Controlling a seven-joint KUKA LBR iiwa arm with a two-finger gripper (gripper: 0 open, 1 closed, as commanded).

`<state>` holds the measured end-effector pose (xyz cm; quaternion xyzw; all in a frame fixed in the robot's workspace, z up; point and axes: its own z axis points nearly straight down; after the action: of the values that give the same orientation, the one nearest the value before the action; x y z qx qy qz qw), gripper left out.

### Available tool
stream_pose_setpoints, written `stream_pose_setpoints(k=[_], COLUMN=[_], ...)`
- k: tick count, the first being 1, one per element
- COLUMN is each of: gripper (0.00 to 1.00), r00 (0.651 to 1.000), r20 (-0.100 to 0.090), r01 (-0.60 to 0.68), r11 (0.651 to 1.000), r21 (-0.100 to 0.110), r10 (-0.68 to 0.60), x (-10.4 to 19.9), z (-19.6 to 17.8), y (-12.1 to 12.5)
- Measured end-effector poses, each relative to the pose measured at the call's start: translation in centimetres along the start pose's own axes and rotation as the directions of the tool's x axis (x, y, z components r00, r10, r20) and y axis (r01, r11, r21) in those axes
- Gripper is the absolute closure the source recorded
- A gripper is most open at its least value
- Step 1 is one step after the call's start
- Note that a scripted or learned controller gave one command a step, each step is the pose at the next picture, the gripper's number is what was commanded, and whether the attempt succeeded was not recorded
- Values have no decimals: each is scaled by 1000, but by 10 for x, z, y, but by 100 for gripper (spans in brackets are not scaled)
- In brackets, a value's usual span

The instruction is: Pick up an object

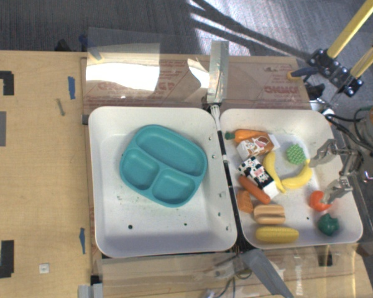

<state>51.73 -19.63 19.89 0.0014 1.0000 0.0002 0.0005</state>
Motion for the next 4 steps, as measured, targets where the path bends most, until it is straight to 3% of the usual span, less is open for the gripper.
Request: stream_pose_setpoints(k=[1, 2, 3, 4], gripper=[0, 100, 0, 100], r00=[997, 997, 997, 997], r20=[6, 5, 4, 9], r01=[-81, -78, -78, -76], r11=[997, 997, 997, 997], r21=[2, 1, 1, 2], r10=[81, 78, 78, 76], x=[-13, -14, -14, -16], z=[103, 97, 97, 88], y=[0, 2, 2, 3])
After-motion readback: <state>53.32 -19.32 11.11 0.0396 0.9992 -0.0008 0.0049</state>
